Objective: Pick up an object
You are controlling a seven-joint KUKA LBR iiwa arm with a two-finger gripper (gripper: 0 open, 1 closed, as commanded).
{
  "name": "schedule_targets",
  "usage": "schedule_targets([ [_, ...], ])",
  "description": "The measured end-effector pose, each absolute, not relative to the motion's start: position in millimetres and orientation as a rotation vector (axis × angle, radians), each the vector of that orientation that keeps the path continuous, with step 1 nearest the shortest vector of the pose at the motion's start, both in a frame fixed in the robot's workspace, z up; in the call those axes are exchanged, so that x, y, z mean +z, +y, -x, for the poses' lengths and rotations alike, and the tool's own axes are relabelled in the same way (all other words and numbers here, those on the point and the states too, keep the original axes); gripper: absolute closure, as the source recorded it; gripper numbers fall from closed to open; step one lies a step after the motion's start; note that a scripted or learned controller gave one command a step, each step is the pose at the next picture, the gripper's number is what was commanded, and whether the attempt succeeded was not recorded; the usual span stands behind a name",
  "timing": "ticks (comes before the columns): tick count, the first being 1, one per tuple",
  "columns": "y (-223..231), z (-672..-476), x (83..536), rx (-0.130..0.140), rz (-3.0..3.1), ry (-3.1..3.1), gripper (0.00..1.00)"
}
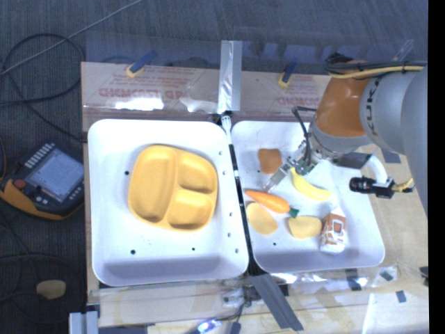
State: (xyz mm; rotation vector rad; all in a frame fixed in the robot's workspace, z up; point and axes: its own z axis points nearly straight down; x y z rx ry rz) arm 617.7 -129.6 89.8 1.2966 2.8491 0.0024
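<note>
The right bin (361,252) holds several toy foods: a brown bun-like piece (270,160), a yellow banana (310,187), an orange carrot (267,200), two pale yellow pieces (261,219) (304,226) and a small carton (334,232). My gripper (286,172) hangs low over this bin, between the brown piece and the banana, just above the carrot's far end. Its fingers (274,181) point down and left, and nothing shows between them. The arm's orange band (341,110) sits above the bin's back right.
The left bin (111,256) holds a yellow sectioned tray (172,186). A metal divider strip (230,75) runs between the bins at the back. A handheld pendant (43,179) lies on the floor at the left. Cables trail by the right bin's rim.
</note>
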Motion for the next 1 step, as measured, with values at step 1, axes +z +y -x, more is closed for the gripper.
schedule_targets([
  [1,-123.2,-657.6,88.9,0.003,-1.434,2.785,0.00],
])
